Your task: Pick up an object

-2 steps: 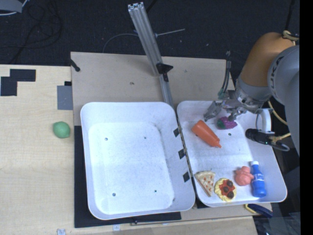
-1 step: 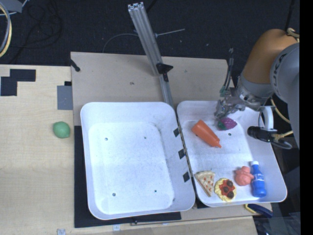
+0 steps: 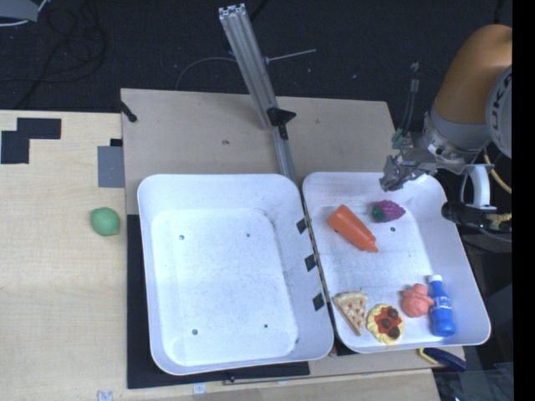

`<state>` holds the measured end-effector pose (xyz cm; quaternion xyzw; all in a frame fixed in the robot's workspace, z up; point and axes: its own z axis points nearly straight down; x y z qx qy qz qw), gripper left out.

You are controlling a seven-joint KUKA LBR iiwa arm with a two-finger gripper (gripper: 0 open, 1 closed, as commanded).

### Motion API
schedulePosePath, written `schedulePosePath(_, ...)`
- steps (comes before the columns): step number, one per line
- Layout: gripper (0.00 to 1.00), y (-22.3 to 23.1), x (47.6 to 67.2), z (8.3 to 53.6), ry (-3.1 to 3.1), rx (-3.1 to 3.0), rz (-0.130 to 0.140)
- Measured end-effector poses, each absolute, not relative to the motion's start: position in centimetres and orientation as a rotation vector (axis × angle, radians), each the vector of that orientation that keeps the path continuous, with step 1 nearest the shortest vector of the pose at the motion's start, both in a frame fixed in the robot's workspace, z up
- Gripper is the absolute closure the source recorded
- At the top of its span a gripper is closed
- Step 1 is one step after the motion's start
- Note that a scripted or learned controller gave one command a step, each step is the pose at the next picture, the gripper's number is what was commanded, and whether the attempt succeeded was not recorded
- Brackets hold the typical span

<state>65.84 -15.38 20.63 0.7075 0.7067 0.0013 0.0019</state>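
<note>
The right bin (image 3: 468,261) holds an orange carrot (image 3: 352,228), a purple grape bunch (image 3: 388,210), a pizza slice (image 3: 352,309), a round red and yellow toy (image 3: 385,322), a pink lump (image 3: 414,300) and a blue bottle (image 3: 440,307). My gripper (image 3: 395,180) hangs over the bin's far edge, just above and behind the grape bunch, apart from it. Nothing shows between its fingertips.
The left bin (image 3: 159,192) sits beside the right one, joined by black clips. A green ball (image 3: 105,221) lies on the bench at far left. A metal rail (image 3: 259,78) slants up behind the bins.
</note>
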Motion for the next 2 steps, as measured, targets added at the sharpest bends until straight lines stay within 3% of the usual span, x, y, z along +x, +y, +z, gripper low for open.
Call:
schedulePosePath(1,1.0,-15.5,65.9,24.2,2.219,2.221,0.003)
schedulePosePath(2,1.0,-10.8,65.0,24.8,2.225,2.218,0.002)
